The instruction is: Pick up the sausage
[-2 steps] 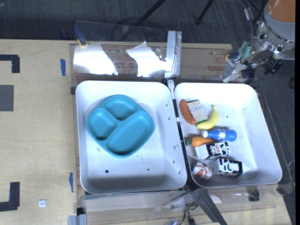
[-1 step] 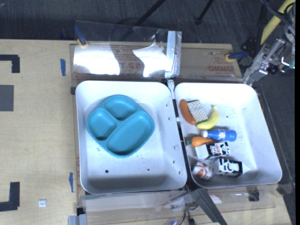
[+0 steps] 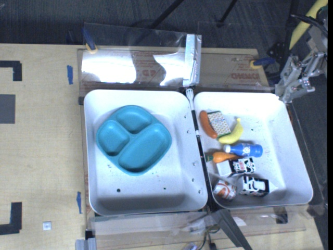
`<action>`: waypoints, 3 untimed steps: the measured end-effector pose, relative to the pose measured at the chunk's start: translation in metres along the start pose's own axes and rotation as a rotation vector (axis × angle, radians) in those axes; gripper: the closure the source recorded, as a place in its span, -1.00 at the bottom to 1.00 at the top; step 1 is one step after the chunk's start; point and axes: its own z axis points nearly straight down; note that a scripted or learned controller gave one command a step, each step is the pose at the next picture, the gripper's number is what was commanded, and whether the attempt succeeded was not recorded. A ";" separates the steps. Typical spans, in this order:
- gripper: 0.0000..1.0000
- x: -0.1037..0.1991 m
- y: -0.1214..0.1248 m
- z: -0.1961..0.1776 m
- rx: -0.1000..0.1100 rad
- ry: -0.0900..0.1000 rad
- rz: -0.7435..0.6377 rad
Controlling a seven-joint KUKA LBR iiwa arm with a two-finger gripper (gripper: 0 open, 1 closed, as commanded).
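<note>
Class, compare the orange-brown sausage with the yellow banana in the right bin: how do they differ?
The orange-brown sausage is reddish and nearly straight; the yellow banana is bright yellow and curved. The sausage lies by the bin's left wall, left of a speckled packet; the banana lies right of and below it. Both are elongated toy foods.

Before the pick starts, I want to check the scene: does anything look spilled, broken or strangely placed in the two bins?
Nothing looks spilled or broken. The small items are crowded along the left side of the right white bin; the orange-brown sausage lies tight against a speckled packet and yellow banana. The blue divided plate sits flat.
</note>
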 end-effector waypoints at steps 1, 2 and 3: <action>1.00 -0.006 0.005 -0.020 0.002 -0.006 0.053; 1.00 0.014 -0.079 0.081 0.002 -0.001 0.031; 1.00 0.028 -0.106 -0.021 0.004 -0.005 -0.302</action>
